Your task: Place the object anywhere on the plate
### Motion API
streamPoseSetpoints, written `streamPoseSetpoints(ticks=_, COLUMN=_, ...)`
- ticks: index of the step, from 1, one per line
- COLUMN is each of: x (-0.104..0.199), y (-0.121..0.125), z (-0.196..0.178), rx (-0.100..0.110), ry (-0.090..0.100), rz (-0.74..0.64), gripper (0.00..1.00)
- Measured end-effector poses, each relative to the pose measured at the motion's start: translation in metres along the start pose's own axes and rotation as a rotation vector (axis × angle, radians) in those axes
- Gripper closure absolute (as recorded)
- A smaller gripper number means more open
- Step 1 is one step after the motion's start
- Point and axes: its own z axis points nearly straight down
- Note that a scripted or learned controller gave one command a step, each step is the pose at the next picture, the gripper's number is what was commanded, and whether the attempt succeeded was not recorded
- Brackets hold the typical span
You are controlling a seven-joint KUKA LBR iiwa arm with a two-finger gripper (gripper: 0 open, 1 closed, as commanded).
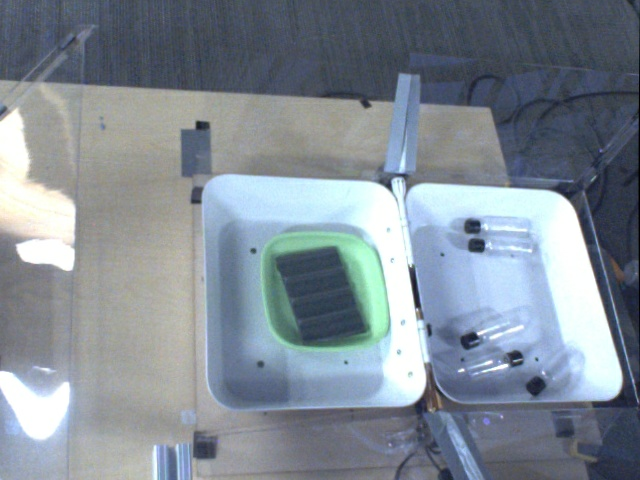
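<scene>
Lying at 3 o'clock from green plate: clear vials in right bin; gripper state — cannot tell.

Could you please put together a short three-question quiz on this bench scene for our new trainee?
1. True or false: the dark ribbed block lies on the green plate.
2. Which bin holds the clear vials with black caps? A) the left bin B) the right bin C) both
3. Fill in: the plate sits in the ____ bin.

Key
1. True: the block rests inside the plate's rim, slightly turned.
2. B: two vials lie near its far side, and several more near its front.
3. Left.
</scene>
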Motion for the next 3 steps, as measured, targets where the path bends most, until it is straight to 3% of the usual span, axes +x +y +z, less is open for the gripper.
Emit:
streamPoseSetpoints(ticks=1, x=0.000, y=0.000, z=0.000, rx=0.000, ry=0.000, rz=0.000, gripper=0.00)
streamPoseSetpoints(ticks=2, x=-0.001, y=-0.001, z=0.043, rx=0.006, ry=-0.006, rz=0.004, gripper=0.00)
streamPoseSetpoints(ticks=3, x=0.001, y=0.000, z=-0.001, rx=-0.001, ry=0.002, rz=0.001, gripper=0.00)
